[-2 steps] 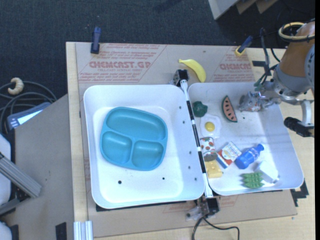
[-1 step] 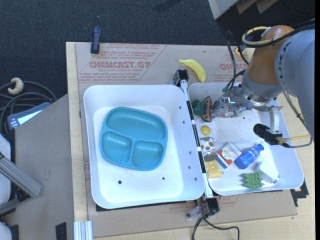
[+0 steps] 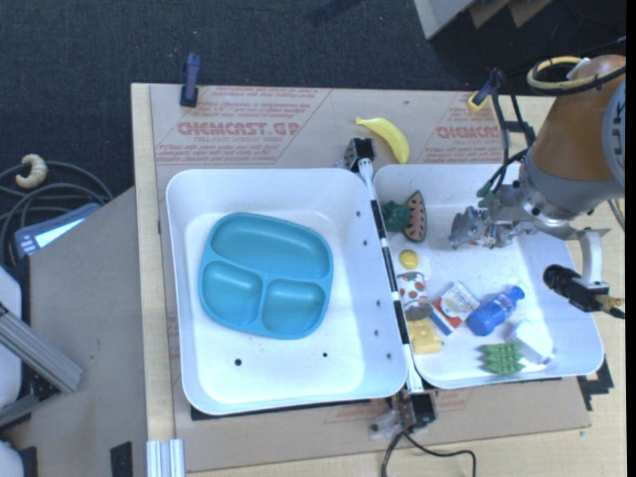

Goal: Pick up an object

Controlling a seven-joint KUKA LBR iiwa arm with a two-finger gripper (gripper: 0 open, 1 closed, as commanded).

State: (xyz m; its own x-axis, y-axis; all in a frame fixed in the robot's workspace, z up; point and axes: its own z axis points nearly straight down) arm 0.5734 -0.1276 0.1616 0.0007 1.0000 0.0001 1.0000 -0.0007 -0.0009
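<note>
Although we cannot tell the gripper's (image 3: 477, 229) state, we judge the blue bottle (image 3: 494, 311), at five o'clock in the right bin (image 3: 581, 311), light, stiff, slippery; grasp across its body.

Two bins on the bench, one tray, and a scatter of single small things.

Two white bins are sitting side by side: the left bin (image 3: 189, 227) is holding one blue divided tray (image 3: 265, 274), and the right bin (image 3: 576, 311) is holding one watermelon-slice toy (image 3: 415, 217), one small yellow round piece (image 3: 408, 259), one blue bottle (image 3: 494, 311), one green ridged item (image 3: 501, 358), one yellow block (image 3: 425, 340) and a couple of small packets I cannot tell apart. One banana (image 3: 386, 136) is lying on the board behind the bins, and one arm is reaching in.
</note>
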